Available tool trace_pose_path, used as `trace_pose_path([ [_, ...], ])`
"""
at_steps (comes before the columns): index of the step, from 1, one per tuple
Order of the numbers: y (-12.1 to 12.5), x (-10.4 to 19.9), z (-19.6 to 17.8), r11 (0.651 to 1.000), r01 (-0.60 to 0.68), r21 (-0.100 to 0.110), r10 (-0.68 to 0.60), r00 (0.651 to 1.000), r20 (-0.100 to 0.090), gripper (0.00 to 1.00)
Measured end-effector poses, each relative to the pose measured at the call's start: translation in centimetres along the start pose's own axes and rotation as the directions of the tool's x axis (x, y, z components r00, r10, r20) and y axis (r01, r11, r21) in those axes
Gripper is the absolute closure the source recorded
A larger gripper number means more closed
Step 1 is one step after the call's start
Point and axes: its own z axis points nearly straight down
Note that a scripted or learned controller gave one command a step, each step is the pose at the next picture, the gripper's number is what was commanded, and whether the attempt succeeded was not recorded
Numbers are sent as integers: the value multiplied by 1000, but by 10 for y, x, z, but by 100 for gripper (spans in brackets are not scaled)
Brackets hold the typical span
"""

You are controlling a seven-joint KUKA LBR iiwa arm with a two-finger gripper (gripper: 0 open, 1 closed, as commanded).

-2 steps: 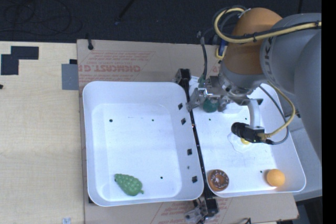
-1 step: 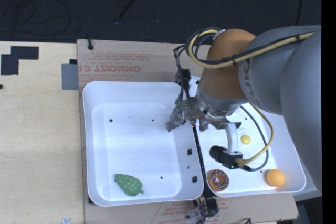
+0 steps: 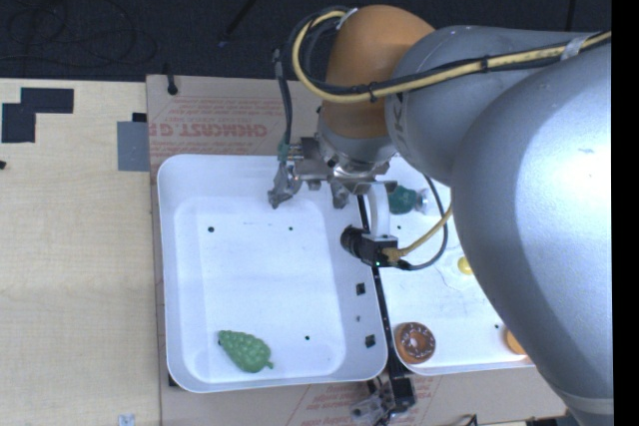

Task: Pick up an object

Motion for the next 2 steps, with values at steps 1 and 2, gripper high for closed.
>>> trace_pose_path([
  [1, 19, 87, -163, 1000, 4, -15, -4, 1000, -6, 0],
  [2, 2, -6, -133, 1000, -15, 8, 15, 1000, 5, 0],
])
